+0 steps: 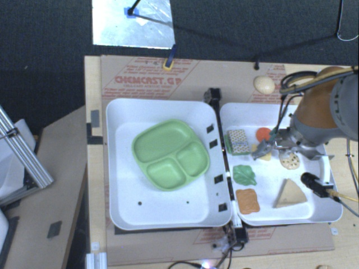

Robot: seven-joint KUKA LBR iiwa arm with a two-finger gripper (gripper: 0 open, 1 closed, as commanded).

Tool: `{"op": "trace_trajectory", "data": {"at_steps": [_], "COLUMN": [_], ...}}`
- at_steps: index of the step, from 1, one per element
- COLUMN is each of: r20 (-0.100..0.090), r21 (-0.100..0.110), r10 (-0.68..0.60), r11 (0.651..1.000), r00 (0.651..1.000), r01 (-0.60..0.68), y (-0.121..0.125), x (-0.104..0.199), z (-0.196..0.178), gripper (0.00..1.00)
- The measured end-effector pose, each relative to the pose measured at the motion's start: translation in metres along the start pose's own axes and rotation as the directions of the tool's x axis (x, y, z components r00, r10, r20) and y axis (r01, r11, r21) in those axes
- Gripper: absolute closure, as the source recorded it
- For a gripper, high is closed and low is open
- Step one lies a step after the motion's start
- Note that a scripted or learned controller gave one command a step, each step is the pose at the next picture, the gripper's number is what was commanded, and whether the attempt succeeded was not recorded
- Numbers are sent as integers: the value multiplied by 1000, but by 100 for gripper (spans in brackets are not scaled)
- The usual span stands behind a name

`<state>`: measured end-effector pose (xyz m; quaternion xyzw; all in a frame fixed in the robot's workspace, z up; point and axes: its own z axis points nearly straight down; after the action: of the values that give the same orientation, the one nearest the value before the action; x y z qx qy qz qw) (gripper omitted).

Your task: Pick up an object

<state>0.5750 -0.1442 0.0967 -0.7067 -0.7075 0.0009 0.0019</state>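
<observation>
The right bin [263, 112] holds several small items: a patterned block [238, 141], a red-orange piece [263, 133], a small yellow piece [265, 157], a speckled cookie [290, 161], a green leafy piece [244, 174], an orange-brown slab [247, 200] and a tan wedge [291, 194]. My gripper [262, 149] hangs low over the middle of this bin, between the red-orange piece and the yellow piece and just left of the cookie. I see nothing lifted off the bin floor.
The left bin [120, 200] carries a green divided plate [171, 154]. A beige egg-shaped thing [264, 84] lies on the bench behind the right bin. A black part [314, 185] juts over the right bin's right rim. The arm's bulk [317, 114] covers the bin's far right corner.
</observation>
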Motion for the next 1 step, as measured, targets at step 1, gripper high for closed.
{"op": "trace_trajectory", "data": {"at_steps": [1], "r20": [1], "r21": [-4], "r10": [0], "r11": [1000], "r00": [1000], "r01": [0], "y": [1], "x": [0], "z": [13], "gripper": [0]}}
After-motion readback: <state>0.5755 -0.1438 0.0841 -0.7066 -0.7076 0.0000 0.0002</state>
